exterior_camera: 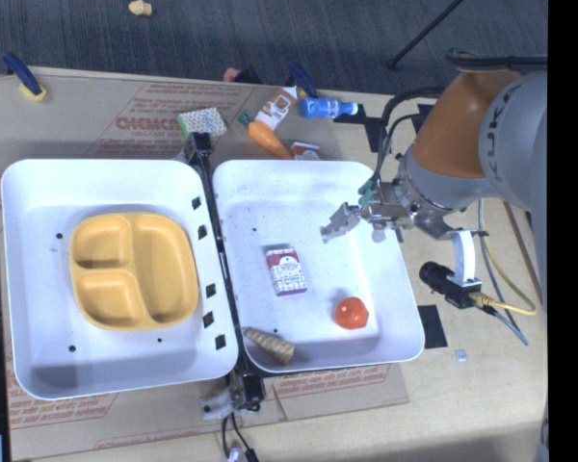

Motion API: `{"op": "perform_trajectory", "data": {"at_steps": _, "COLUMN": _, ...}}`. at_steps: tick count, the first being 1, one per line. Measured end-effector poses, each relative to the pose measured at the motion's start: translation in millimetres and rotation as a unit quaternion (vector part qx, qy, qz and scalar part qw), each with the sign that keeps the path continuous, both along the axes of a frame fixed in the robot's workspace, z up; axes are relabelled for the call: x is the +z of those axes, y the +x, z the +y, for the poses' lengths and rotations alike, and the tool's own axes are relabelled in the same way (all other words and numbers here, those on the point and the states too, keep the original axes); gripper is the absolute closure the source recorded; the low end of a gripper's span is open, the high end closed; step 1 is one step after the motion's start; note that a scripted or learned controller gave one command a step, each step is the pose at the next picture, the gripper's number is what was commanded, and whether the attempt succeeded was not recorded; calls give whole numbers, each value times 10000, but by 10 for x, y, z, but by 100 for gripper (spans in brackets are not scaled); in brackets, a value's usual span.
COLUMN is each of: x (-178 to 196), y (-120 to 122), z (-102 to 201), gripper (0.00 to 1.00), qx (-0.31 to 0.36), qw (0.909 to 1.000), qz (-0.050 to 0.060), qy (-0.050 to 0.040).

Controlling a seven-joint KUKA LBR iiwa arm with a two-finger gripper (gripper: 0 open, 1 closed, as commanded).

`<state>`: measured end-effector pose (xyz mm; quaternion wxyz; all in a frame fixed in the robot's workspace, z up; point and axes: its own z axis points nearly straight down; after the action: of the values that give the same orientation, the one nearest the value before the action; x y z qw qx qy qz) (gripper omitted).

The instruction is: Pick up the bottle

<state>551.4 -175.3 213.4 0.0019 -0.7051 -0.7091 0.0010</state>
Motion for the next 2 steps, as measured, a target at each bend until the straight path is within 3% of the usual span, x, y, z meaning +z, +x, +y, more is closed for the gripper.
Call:
{"op": "perform_trajectory", "data": {"at_steps": 1, "x": 101, "y": 3, "z": 3, "gripper": 100, "qx": 23, "qw": 10000, "qz": 11, "qy": 4}}
{"op": "perform_trajectory", "data": {"at_steps": 2, "x": 880, "y": -559, "z": -113, "gripper": 100, "qx": -309, "qw": 9995, "qz": -12, "qy": -7}}
